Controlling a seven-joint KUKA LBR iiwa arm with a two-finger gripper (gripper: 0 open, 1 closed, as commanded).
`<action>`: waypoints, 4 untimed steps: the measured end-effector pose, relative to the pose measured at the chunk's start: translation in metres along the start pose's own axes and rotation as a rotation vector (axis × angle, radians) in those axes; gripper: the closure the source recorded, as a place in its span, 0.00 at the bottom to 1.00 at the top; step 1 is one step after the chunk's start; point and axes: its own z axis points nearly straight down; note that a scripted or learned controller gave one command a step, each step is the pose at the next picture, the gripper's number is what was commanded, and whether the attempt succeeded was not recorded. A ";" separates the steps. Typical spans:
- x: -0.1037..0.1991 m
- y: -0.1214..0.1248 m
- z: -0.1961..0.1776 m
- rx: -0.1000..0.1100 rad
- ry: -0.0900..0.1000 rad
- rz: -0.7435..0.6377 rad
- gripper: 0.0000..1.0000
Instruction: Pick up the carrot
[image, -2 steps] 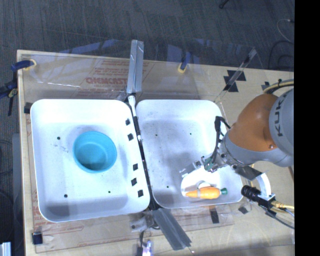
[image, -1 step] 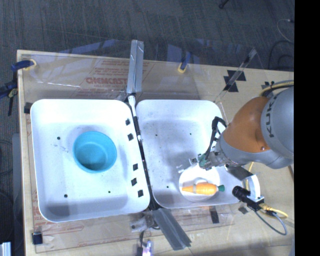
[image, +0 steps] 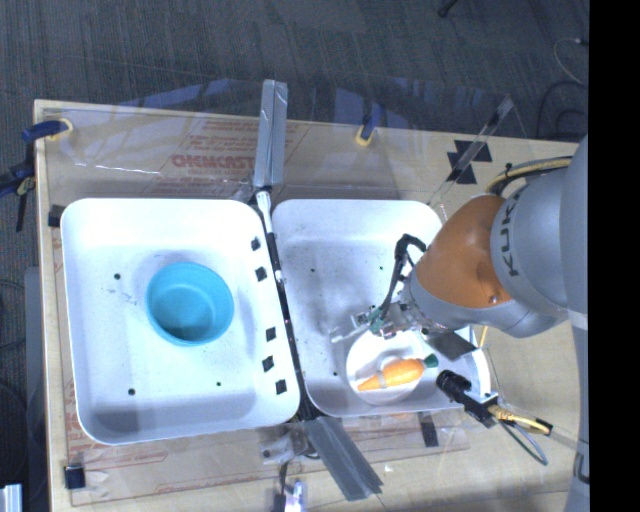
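- Camera view, looking down at a slant: we see two shallow white bins side by side on the bench, the left bin (image: 100, 400) and the right bin (image: 320, 230), their inner walls meeting along a dark seam.
- In the right bin we find the carrot (image: 393, 374), orange with a bit of green at its right end, lying on a small white plate (image: 362, 362) near the bin's front right corner.
- The arm (image: 540, 250) reaches in from the right, its orange band (image: 462, 262) hanging over the right side of that bin.
- The gripper (image: 385, 318) sits just above and slightly left of the carrot, close over the plate's far rim; we see a clear gap between it and the carrot, so nothing is held.
- We cannot tell whether it is open or closed, since the wrist hides most of it.
- In the left bin a blue bowl (image: 190, 302) stands upright near the middle, well apart from the carrot.
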 end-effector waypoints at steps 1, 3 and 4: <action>-0.029 -0.020 -0.028 0.039 0.026 -0.131 0.00; -0.030 -0.013 -0.011 0.019 0.011 -0.086 0.00; -0.034 -0.009 -0.002 0.005 -0.002 0.095 0.00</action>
